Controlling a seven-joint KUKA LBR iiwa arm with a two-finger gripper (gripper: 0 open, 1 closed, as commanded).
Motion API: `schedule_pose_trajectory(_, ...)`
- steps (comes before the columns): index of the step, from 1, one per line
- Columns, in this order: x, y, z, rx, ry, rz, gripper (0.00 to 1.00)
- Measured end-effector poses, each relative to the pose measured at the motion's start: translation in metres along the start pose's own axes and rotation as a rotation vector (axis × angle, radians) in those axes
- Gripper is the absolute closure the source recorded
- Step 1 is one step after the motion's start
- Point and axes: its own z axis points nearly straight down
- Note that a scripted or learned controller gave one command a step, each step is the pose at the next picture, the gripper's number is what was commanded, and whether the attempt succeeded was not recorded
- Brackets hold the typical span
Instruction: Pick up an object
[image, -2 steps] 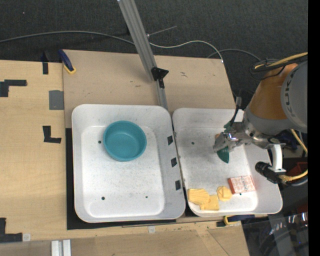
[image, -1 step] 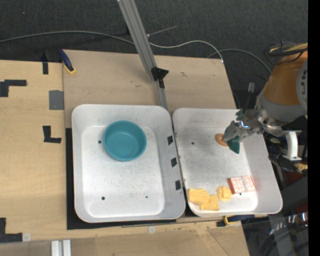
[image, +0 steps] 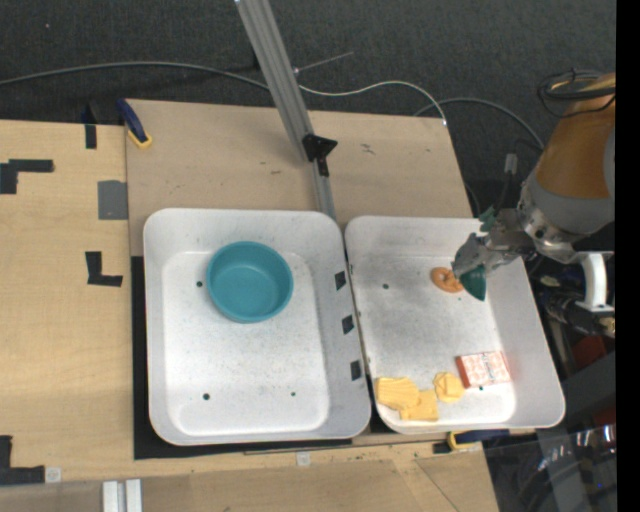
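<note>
In the right bin (image: 400, 320) a small orange ring-shaped object (image: 444, 279) lies near the upper right. My gripper (image: 470, 277) hangs right beside it, its dark teal fingers touching or just over the object's right edge. Several yellow pieces (image: 408, 396) lie at the bin's front, with a small red and white packet (image: 482, 369) to their right. A teal bowl (image: 249, 281) sits in the left bin (image: 180, 380).
A grey metal pole (image: 290, 95) slants across the bench behind the bins. Cables trail over the dark floor at the back. The arm's orange and grey body (image: 575, 170) stands over the right bin's far right edge.
</note>
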Motion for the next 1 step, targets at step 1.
schedule_pose_trajectory(1,0.0531,0.0039,0.0111,0.003,0.001,-0.004,1.00)
